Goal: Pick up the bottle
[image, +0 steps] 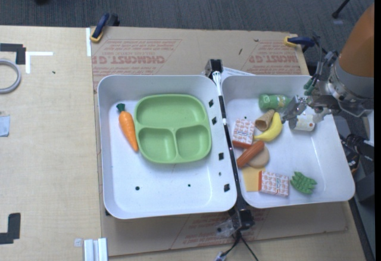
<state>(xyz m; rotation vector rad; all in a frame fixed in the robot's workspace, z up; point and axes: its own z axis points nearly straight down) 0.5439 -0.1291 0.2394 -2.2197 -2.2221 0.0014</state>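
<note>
Camera view looks down at a slant on two white bins side by side, and the arm reaches in from the right over the right bin (pixel 333 152). The gripper (pixel 299 112) hangs low at that bin's upper right, and a small white object (pixel 305 124) sits right at its tip; whether that object is clamped or just lying beneath cannot be told, and neither can the width of the opening. The bottle (pixel 272 101), green and lying on its side, rests near the back wall of the right bin, just left of the gripper and apart from it. Lying flat, it probably offers its narrow body across the grip, which would suit a top-down approach. Crowding it from below are a banana (pixel 272 129) and a tan cone-shaped toy (pixel 264 118), both close enough to be nudged. Further down lie a red-patterned box (pixel 243 131), a sausage (pixel 250 153), a second box (pixel 274 183) and a green leafy toy (pixel 303 182). The left bin (pixel 161 194) holds a green divided plate (pixel 173 129) and a carrot (pixel 127 127), well clear of the work
</note>
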